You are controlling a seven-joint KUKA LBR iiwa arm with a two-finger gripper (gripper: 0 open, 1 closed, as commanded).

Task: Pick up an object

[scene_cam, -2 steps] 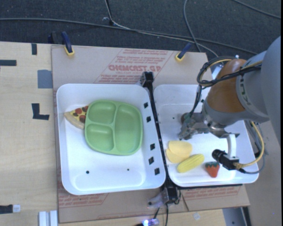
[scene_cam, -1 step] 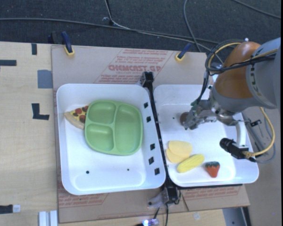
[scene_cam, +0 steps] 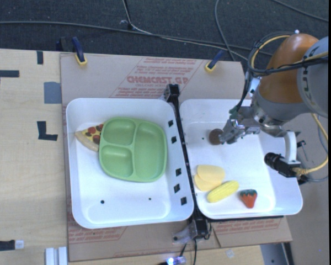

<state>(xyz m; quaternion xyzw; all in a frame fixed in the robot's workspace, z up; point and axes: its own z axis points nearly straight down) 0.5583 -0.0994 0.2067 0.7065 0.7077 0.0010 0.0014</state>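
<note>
My gripper point(scene_cam: 230, 133) hangs low over the upper part of the right bin point(scene_cam: 276, 164), with the grey arm and its orange band coming in from the right. A small brown round object point(scene_cam: 214, 137) lies on the bin floor right at the gripper's left tip, touching it or nearly so. Lower in the same bin lie a pale yellow flat piece point(scene_cam: 209, 174), a yellow corn cob point(scene_cam: 222, 191) and a red strawberry point(scene_cam: 249, 197).
The left bin point(scene_cam: 83, 197) holds a green divided plate point(scene_cam: 133, 149) with a pizza slice point(scene_cam: 89, 137) tucked under its left edge. A black divider point(scene_cam: 179, 148) runs between the bins. Cables trail over the arm at the right.
</note>
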